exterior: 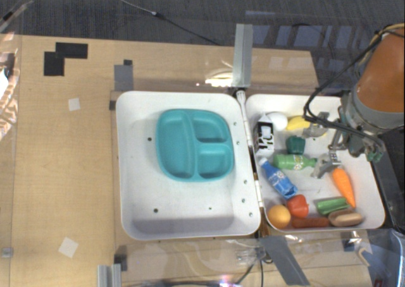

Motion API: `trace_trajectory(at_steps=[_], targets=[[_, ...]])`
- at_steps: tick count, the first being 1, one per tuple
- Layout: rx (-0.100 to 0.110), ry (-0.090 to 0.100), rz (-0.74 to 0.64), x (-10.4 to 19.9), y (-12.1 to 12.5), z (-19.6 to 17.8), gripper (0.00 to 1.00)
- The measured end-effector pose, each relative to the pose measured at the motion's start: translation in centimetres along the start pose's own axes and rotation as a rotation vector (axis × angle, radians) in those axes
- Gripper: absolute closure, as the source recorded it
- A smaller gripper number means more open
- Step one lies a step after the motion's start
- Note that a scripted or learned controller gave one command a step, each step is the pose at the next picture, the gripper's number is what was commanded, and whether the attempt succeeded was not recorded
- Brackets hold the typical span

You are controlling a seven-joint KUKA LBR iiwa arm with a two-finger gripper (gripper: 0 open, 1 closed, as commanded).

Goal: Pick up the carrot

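Note:
The orange carrot (343,186) lies in the right bin (377,196), near its right wall, pointing from upper left to lower right. My gripper (331,160) hangs over the right bin just above the carrot's upper end, below the grey wrist and orange band of the arm (383,83). Nothing shows held in the gripper. The carrot's upper tip lies right at the gripper's lower edge.
Around the carrot lie a green cucumber (332,204), a brown bun (345,218), a red pepper (297,205), an orange (278,216), a blue bottle (278,179), a green bottle (294,162) and a lemon (297,123). The left bin (136,172) holds a teal divided plate (193,144).

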State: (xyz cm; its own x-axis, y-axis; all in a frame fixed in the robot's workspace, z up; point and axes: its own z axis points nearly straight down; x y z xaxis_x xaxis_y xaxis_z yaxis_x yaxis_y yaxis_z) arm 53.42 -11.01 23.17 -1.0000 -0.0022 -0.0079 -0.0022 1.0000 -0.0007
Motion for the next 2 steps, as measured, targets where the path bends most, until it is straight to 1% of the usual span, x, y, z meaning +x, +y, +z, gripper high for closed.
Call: trace_trajectory(at_steps=[1, 2], targets=[[0.000, 0.004, 0.102, 1.7, -4.7, 7.1, 0.00], [0.002, -0.007, 0.079, 4.0, -6.7, 13.5, 0.00]])
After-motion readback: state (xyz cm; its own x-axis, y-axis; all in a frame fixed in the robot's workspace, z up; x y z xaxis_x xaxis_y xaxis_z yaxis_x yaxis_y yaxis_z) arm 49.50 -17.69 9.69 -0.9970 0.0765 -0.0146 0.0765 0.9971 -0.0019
